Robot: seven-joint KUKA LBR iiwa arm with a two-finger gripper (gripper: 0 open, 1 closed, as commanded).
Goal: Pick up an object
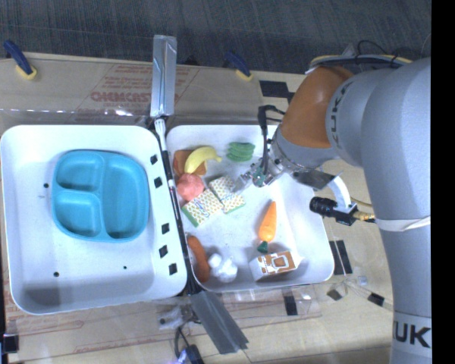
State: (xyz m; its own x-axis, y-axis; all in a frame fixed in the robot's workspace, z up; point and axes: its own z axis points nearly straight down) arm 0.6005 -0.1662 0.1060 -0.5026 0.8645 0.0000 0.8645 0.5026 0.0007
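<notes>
Grey arm with orange band point(318, 116) comes in from the right, high over the right white bin point(312, 258). Pincer point(259, 174) sits low over the bin's upper middle, beside a small patterned box point(227, 193); can't tell its state. Front of bin: brown-white carton point(276, 265), white crumpled lump point(222, 268). Middle: orange carrot point(267, 221), pink ball point(189, 186). Back: yellow banana point(201, 156), green ridged piece point(241, 151). Left white bin point(30, 279) holds a blue divided plate point(101, 194).
</notes>
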